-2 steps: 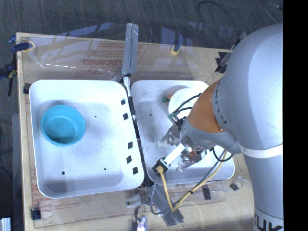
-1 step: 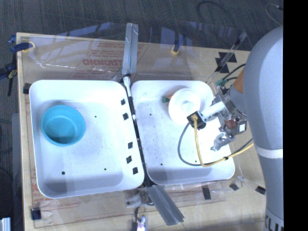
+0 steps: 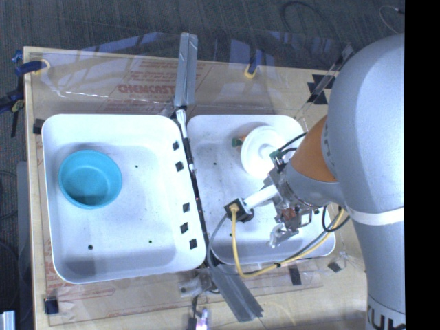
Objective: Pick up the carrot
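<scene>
The grey arm [image 3: 368, 150] looms over the right bin's [image 3: 213, 177] right side, covering much of that bin's edge. The left bin [image 3: 110, 253] sits against the right bin's left wall and holds a blue bowl [image 3: 90, 178]. A white disc [image 3: 258, 150] lies toward the right bin's far end. The gripper [image 3: 284, 229] hangs low over the right bin's near right part; I cannot tell if it is open or closed, and nothing shows in it. A yellow cable [image 3: 235, 249] loops across the right bin's near floor. A small green-and-orange bit, seemingly the carrot [image 3: 236, 141], peeks out at the disc's left edge, toward the right bin's far side, well apart from the gripper, with the disc between them.
</scene>
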You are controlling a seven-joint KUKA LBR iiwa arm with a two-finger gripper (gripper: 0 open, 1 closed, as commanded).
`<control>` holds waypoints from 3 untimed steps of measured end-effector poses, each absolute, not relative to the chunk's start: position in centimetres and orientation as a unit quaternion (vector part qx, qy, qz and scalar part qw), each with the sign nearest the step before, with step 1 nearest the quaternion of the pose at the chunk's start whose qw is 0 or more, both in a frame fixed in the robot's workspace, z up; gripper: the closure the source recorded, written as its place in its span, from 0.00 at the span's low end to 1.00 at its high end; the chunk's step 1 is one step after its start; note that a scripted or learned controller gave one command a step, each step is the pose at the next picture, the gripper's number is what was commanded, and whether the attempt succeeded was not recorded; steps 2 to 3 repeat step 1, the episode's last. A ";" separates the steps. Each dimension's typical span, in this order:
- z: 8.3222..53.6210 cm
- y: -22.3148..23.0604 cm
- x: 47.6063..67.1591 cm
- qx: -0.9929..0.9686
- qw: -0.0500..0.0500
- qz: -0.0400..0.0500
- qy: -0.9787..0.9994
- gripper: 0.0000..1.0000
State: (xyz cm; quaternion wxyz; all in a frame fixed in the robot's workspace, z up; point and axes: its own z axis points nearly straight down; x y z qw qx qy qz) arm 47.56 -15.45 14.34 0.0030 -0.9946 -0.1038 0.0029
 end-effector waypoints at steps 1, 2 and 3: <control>15.2 -15.4 47.6 -0.994 0.005 0.004 -0.108 1.00; 15.2 -15.4 47.6 -0.994 0.005 0.004 -0.108 1.00; 15.2 -15.4 47.6 -0.994 0.005 0.004 -0.108 1.00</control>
